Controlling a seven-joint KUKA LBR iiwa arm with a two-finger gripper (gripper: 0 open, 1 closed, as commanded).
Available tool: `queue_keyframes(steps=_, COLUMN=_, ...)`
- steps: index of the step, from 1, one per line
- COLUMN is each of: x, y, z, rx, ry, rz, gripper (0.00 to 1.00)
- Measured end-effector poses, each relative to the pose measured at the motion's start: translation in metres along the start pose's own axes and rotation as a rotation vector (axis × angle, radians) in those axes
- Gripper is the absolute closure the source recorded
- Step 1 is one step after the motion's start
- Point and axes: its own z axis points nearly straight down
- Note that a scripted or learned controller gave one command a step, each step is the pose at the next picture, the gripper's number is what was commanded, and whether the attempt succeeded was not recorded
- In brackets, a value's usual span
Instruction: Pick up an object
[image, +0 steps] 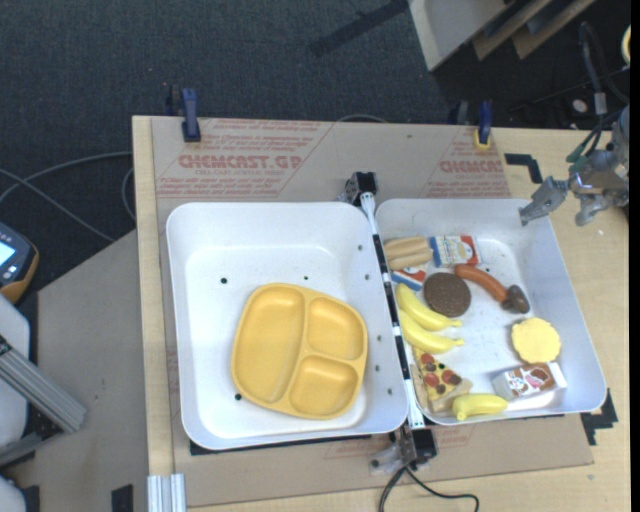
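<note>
The right bin (572, 300) holds several toy foods: a brown round patty (446, 294), a pair of bananas (424, 318), a red sausage (480, 280), a hot dog bun (405, 250), a yellow disc (536, 340), a pizza slice (438, 378) and two small cartons (452, 248) (528, 380). My gripper (560, 210) hovers above the far right corner of that bin, beyond the food. Its fingers are spread open with nothing between them.
The left bin (200, 260) contains a yellow divided plate (300, 350). A black clip (362, 185) joins the bins at the back, and blue clamps (188, 112) (483, 122) grip the board's far edge. A small yellow piece (478, 404) lies at the right bin's front rim.
</note>
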Motion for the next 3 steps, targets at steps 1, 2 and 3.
queue_keyframes(steps=1, x=0.061, y=-0.038, z=0.167, rx=0.006, ry=0.006, rz=-0.002, gripper=0.00)
queue_keyframes(steps=2, x=0.057, y=-0.034, z=0.148, rx=-0.006, ry=0.000, rz=0.000, gripper=1.00)
queue_keyframes(steps=3, x=0.104, y=-0.056, z=0.021, rx=-0.010, ry=0.000, rz=-0.005, gripper=1.00)
